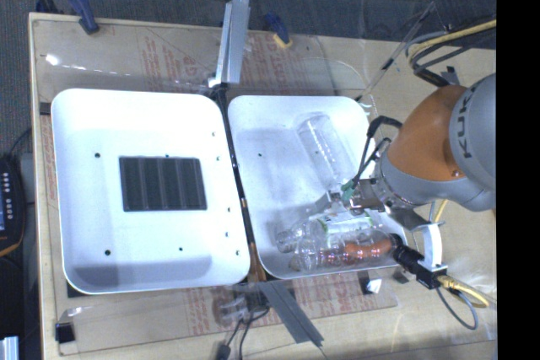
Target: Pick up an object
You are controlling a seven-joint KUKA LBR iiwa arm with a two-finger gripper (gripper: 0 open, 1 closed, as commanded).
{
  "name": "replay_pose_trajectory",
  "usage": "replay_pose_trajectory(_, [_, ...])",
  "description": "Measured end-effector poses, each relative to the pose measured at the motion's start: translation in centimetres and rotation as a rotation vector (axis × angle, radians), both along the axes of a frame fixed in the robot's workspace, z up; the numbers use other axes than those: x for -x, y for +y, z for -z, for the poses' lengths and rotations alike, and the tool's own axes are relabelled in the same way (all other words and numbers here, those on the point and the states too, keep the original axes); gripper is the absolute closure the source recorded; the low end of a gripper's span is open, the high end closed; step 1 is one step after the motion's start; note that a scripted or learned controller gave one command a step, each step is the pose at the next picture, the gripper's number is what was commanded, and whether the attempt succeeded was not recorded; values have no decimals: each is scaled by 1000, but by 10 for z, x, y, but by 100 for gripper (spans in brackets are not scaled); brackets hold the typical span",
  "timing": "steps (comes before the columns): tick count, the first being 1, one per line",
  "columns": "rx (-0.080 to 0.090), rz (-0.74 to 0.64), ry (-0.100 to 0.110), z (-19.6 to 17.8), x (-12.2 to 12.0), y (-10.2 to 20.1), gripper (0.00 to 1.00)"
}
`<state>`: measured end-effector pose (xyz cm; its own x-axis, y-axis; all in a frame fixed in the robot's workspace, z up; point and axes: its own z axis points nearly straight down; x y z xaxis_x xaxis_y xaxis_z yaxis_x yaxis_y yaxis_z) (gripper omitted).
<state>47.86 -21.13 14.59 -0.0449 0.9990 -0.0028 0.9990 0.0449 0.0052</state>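
A clear plastic bottle (325, 146) lies tilted in the upper middle of the right bin (261, 181). Along that bin's front edge sits a heap of clear plastic items (316, 239) with a copper-coloured cylinder (364, 249) at its right end. My gripper (348, 198) reaches in from the right, below the orange wrist band. It hangs low between the bottle's lower end and the heap, touching or almost touching the clear items. A dark ribbed rectangular block (163, 183) lies flat in the middle of the left bin (84, 122).
A grey metal bar (230, 42) stands at the back between the bins. Blue clamps (83, 13) hold a clear sheet at the bench's rear. Cables (439, 278) trail at the front right, and a metal bracket (283, 312) lies before the bins.
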Motion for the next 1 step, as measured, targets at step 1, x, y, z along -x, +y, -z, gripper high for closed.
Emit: replay_pose_trajectory(1, [0,0,0,0,0,0,0])
